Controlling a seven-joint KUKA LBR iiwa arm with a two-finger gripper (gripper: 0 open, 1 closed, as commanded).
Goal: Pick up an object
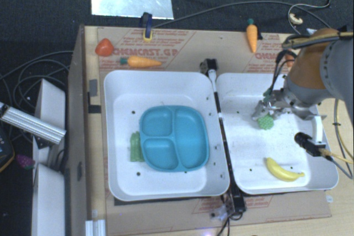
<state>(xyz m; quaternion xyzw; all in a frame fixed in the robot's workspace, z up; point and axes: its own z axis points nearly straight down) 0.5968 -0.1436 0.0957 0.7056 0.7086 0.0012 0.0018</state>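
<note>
In the right bin [243,174], a small green toy [266,122] lies in the upper middle. My gripper [267,109] hangs right over it, touching or nearly touching its top; the grey arm with its orange band [307,66] comes in from the right. A yellow banana [284,169] rests near the same bin's front right corner.
The left bin [119,96] holds a blue divided plate [173,137], with a green piece [135,147] at the plate's left edge. On the cardboard behind the bins lie two toy carrots [145,62] [252,37] and an orange-red fruit [104,47]. Cables hang by the arm.
</note>
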